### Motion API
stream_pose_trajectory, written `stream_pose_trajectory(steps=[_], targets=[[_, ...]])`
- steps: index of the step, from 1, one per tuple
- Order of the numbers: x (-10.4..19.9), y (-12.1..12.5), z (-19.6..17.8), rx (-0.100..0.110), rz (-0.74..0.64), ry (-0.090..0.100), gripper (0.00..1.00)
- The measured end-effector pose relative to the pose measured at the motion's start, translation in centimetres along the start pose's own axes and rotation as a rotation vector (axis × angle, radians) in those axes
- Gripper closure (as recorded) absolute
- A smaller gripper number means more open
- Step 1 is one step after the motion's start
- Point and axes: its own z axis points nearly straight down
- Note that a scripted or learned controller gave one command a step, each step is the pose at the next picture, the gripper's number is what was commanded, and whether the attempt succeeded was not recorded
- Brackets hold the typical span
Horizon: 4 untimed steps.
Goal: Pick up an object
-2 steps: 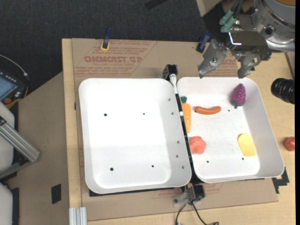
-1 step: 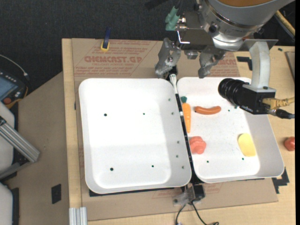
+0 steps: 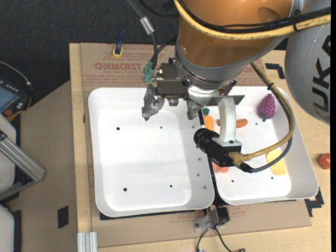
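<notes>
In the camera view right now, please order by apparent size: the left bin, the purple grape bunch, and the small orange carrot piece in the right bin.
Largest to smallest:
1. Left bin, by far the largest.
2. Purple grape bunch.
3. Orange carrot piece, slightly smaller than the grapes, though the arm may hide part of it, so this last ranking is unsure.

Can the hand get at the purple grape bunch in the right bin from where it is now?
Probably yes. The purple grape bunch lies alone at the far end of the right bin, with nothing on top of it. The hand hangs over the left bin, so it must cross over first.
</notes>
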Motion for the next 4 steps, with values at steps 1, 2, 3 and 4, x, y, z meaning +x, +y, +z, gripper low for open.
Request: stream_pose_trajectory(steps=[1, 2, 3, 4], targets=[[-7.1, 0.1, 19.6, 0.005, 0.011, -0.003, 0.00], [-11.2, 0.4, 16.5, -0.016, 0.011, 0.003, 0.00], [-10.2, 0.2, 30.6, 0.004, 0.006, 0.002, 0.00], [-3.2, 0.4, 27.6, -0.015, -0.002, 0.008, 0.00]])
